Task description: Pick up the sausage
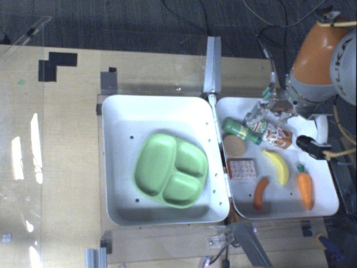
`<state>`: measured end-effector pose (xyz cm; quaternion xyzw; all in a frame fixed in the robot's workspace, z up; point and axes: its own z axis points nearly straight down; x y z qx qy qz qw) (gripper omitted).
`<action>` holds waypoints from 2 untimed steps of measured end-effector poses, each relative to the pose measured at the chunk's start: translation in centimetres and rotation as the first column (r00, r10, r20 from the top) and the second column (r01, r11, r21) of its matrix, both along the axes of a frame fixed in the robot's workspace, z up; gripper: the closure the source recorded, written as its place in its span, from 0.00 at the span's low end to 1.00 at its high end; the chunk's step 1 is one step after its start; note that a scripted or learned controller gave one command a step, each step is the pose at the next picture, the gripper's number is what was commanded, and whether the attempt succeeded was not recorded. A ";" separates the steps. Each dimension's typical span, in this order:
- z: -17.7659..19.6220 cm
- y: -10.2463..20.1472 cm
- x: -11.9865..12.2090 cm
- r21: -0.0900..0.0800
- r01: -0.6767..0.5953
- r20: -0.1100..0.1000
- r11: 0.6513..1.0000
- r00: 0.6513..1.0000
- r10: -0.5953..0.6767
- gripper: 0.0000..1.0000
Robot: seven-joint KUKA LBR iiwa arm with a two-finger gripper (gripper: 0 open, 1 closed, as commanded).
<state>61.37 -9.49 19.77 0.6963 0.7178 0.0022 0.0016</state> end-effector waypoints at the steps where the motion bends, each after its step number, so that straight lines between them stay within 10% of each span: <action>1: -5.5 -0.2 -5.4 -0.001 -0.265 -0.003 0.964 0.964 0.265 0.00; 2: -9.4 -0.8 -9.9 -0.007 -0.298 0.013 0.955 0.955 0.298 0.00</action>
